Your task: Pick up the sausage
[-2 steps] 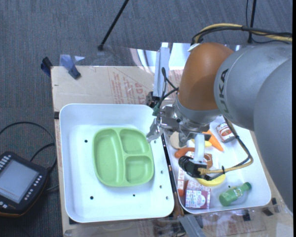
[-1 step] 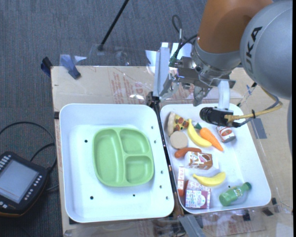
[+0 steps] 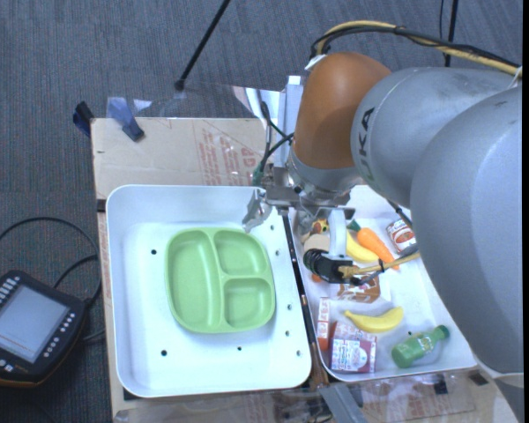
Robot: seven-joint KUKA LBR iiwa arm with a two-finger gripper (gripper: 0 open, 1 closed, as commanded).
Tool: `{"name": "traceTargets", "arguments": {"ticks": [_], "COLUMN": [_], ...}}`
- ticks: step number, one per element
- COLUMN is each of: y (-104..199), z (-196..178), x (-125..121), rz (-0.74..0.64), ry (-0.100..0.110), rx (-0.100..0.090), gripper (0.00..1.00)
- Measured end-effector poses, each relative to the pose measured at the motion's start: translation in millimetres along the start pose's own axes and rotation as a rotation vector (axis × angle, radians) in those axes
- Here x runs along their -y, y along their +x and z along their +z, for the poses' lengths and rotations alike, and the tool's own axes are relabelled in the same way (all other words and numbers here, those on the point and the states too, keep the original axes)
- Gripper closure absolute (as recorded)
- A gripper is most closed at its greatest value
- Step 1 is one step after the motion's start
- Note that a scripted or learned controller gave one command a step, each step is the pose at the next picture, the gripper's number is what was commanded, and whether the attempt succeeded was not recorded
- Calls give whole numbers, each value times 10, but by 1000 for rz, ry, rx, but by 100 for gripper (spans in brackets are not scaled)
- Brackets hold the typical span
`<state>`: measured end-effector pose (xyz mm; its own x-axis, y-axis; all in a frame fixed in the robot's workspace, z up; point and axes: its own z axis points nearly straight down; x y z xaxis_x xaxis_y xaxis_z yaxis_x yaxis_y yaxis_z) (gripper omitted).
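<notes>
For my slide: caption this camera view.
Grey arm reaches over right bin of toy food; green tray beside.

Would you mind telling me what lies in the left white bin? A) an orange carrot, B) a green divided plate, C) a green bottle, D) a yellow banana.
B: the green divided plate lies flat in the left bin, while the banana, green bottle and carrot all lie in the right bin.
</notes>
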<state>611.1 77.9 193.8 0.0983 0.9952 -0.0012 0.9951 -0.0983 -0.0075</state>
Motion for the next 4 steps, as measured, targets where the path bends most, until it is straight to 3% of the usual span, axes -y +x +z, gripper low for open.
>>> {"name": "traceTargets", "arguments": {"ticks": [1, 2, 3, 4], "y": [-13, -915, -709, 30], "z": [-88, -2251, -678, -445], "x": [-3, -346, -341, -317], "rz": [3, -402, -430, -457], "ry": [3, -7, -3, -3], "rx": [0, 1, 0, 0], "gripper": [100, 100, 100, 100]}}
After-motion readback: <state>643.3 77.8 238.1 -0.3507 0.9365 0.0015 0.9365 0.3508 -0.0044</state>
